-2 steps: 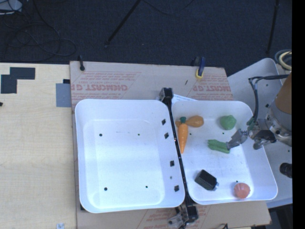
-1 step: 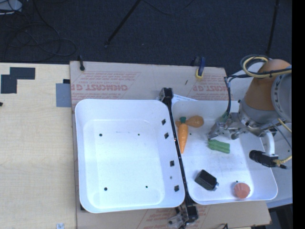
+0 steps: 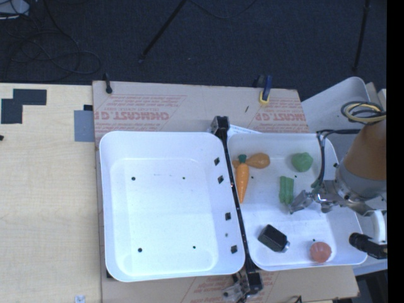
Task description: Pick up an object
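Note:
The right bin (image 3: 334, 257) holds several objects. An orange carrot (image 3: 241, 180) lies along the divider, with an orange-yellow piece (image 3: 259, 161) beside its top. A round green object (image 3: 302, 161) sits at the back. A green block (image 3: 286, 190) stands in the middle. A black block (image 3: 273, 238) and a reddish ball (image 3: 320, 252) lie near the front. My gripper (image 3: 299, 204) hangs low over the right side of this bin, just right of the green block and close to its lower end. Nothing is visibly held.
The left bin (image 3: 110, 169) stands beside the right one, parted from it by a black clip strip (image 3: 228, 188). The arm's orange band (image 3: 369, 150) and grey wrist (image 3: 353, 191) cover the right bin's right edge. Cardboard (image 3: 158, 109) lies under both bins.

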Motion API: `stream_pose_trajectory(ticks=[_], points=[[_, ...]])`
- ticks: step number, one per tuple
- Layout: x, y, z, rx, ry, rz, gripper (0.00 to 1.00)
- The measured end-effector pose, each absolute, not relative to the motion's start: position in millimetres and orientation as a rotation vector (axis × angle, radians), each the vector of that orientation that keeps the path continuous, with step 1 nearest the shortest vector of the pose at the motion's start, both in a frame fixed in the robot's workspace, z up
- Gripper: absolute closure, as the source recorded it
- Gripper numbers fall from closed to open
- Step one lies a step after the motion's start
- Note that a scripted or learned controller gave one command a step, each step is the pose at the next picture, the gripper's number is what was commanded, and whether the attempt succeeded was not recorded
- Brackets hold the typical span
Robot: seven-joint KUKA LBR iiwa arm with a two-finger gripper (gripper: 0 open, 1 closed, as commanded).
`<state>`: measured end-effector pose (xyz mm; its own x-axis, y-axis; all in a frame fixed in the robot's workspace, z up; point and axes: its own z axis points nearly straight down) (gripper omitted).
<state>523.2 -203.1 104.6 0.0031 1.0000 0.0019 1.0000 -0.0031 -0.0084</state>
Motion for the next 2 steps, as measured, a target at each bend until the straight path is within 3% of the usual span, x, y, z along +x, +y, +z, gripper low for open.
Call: stream_pose_trajectory(ticks=[1, 2], points=[[596.3, -139.4, 150.5, -2.214, -2.233, -0.008, 0.0], [569.9, -205.3, 84.9, -2.224, -2.213, 0.005, 0.0]])
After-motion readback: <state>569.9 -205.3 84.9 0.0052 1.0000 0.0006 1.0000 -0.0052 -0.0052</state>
